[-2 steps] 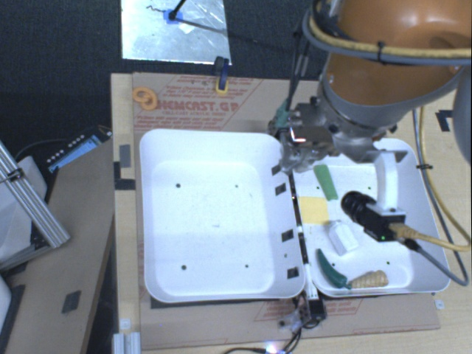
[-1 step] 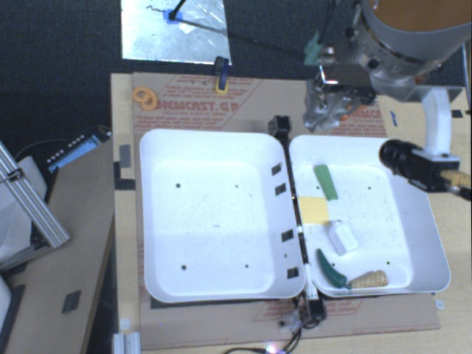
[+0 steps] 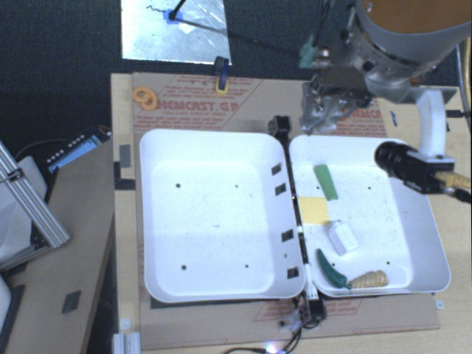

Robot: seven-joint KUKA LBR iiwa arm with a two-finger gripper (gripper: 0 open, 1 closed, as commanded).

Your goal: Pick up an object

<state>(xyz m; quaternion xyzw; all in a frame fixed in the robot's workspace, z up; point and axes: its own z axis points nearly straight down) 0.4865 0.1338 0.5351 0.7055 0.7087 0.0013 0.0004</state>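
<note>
Gripper (image 3: 317,121) hangs over the far rim of the right bin (image 3: 391,234), near the divide with the left bin (image 3: 214,212). It reads as a blurred metal cluster under the wrist; we cannot tell if it is apart or together, and we see nothing held in it.

Candidates all lie in the right bin, along its left side. Going outward from the gripper:
- green strip (image 3: 325,181): nearest. We judge it flat, stiff and light; take it across the narrow width.
- yellow square (image 3: 313,210): just beyond, against the bin wall. It looks thin, maybe spongy, and low-lying; likely hard to get under.
- white block (image 3: 341,237): small, lying askew. Probably rigid and light, with a smooth face that may slip; grip the short sides.
- dark green curved piece (image 3: 332,270): near the front corner. Likely a slim, bendy plastic; take it mid-length.
- tan ridged cone (image 3: 367,279): touching or just beside the curved piece. It may roll; take the thick end.

Hard to make out: the gripper's tips, the materials, how thick the yellow square is, and whether the cone and the curved piece touch. The arm is cut off at the top of the view.
</note>
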